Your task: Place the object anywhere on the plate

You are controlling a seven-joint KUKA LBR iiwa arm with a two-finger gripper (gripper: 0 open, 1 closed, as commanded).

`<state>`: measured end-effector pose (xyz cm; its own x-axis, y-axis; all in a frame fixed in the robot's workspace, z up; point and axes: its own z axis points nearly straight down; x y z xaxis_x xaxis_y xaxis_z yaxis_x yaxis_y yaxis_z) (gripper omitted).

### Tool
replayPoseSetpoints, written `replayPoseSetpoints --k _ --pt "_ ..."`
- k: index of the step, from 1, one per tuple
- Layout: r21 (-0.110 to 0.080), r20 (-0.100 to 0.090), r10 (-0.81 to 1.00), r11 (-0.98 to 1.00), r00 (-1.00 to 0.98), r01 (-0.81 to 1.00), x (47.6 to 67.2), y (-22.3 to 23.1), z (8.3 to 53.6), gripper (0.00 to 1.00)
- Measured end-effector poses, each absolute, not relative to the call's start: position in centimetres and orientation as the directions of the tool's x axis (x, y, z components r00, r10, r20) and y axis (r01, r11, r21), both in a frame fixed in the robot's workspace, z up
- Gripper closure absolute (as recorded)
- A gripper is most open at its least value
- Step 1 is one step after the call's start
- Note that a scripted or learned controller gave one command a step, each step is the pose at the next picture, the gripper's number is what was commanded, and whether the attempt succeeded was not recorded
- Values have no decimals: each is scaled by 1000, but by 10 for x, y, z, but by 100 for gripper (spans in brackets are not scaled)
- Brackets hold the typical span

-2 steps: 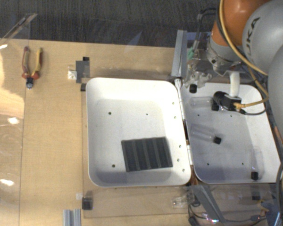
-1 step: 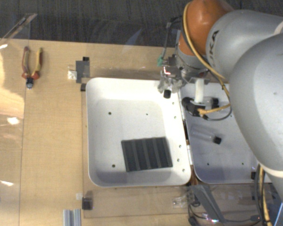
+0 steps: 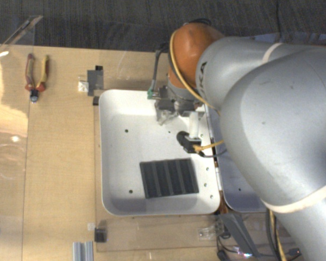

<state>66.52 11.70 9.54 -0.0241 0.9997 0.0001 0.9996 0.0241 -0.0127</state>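
Observation:
A black ribbed rectangular plate (image 3: 168, 178) lies flat near the front of the left white bin (image 3: 119, 162). My gripper (image 3: 164, 115) hangs over the back of that bin, close to its far wall and well behind the plate. The grey wrist and the orange band cover most of it from above. I see nothing held under it, and no loose object on the bare floor of the bin.
The big grey arm covers most of the right bin (image 3: 240, 197). Red-and-yellow pliers (image 3: 36, 78) lie on the wooden bench at the far left. A black clamp (image 3: 96, 79) sits at the left bin's back corner, and a small black block (image 3: 100, 234) at its front.

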Motion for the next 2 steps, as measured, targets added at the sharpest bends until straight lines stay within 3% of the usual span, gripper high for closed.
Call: replayPoseSetpoints --k 1,2 --pt "5 1 991 134 -134 991 669 173 157 100" --pt "4 0 951 311 -311 951 669 228 151 100"
